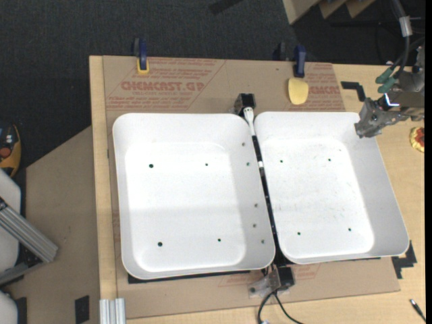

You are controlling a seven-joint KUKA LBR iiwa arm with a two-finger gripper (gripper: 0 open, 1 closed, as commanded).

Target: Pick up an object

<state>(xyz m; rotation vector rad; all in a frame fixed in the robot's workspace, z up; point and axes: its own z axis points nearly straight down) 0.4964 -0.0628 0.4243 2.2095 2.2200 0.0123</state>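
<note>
The end effector (370,128) hangs at the far right corner of the right bin (378,181), its grey metal tip just over the bin's rim. Whether it is wide or narrow cannot be told from this slant, and nothing shows between its tips.

Below and to the left of the end effector, the right bin's white floor carries only four small dark dots. Further left, past the black strip (260,174) where the two rims meet, lies the left bin (128,201), also white with four dots. No object for picking can be made out in either bin.

Both bins rest on a brown board on the surface (101,181). On that board, up and to the left of the end effector, red print reads "CHEMCAST G.P" (162,85); more red lettering nearer the end effector is cut off and unreadable. A yellow clamp pad (298,90) sits on the board's far edge, just left of the end effector, and a blue clamp (141,54) stands well to the left.
</note>
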